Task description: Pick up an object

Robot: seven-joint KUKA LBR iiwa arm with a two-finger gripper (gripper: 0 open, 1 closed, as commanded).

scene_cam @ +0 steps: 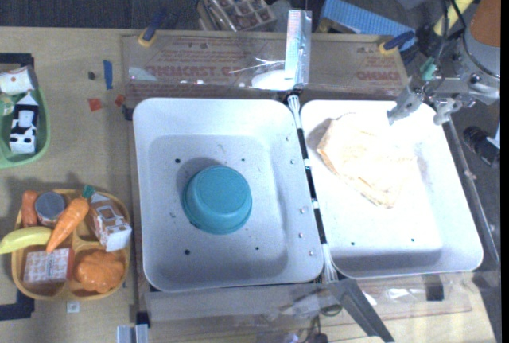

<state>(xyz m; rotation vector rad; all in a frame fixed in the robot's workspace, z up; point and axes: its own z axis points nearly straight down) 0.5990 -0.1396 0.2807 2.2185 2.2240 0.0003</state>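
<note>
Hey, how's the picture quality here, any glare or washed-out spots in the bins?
In the camera view, the right bin is overexposed, its floor nearly blown out, so the pale cloth blends in; the left bin is evenly lit and the blue bowl reads crisp; the pincer looks slightly soft.

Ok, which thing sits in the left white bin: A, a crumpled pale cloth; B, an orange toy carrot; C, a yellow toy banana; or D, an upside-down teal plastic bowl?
D: the upside-down teal plastic bowl rests on the floor of the left white bin.
</note>
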